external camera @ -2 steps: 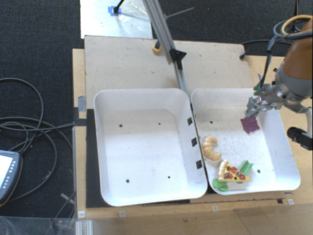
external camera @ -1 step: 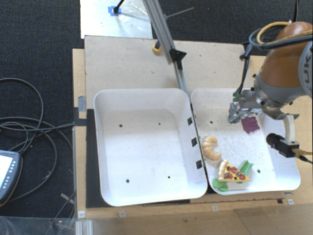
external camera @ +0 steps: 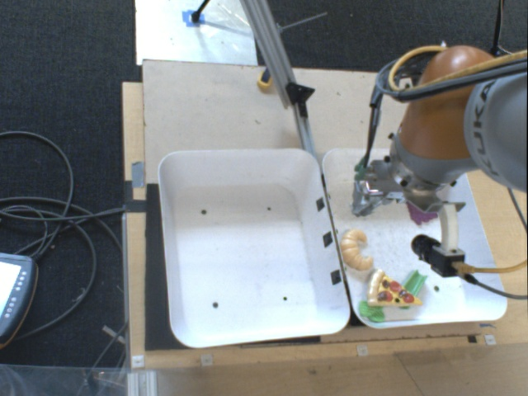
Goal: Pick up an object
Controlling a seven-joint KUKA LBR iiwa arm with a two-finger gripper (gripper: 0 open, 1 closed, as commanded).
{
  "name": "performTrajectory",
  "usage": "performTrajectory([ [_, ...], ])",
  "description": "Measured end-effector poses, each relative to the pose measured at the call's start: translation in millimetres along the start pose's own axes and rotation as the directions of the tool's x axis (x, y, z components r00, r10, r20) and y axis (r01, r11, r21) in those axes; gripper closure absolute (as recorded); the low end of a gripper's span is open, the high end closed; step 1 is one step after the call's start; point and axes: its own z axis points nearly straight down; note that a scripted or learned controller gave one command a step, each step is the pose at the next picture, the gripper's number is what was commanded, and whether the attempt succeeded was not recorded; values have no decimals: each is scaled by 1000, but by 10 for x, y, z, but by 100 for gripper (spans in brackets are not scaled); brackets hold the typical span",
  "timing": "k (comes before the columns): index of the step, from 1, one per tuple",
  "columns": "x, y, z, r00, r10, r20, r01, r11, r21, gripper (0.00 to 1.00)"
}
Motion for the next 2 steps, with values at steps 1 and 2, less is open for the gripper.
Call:
performTrajectory([
  [1, 511, -196, 107, 1000, 1, 0, -1, 1000, 1, 100],
  [2, 1019, -376, -29, 1000, 0, 0, 0, 1000, -1, 100],
])
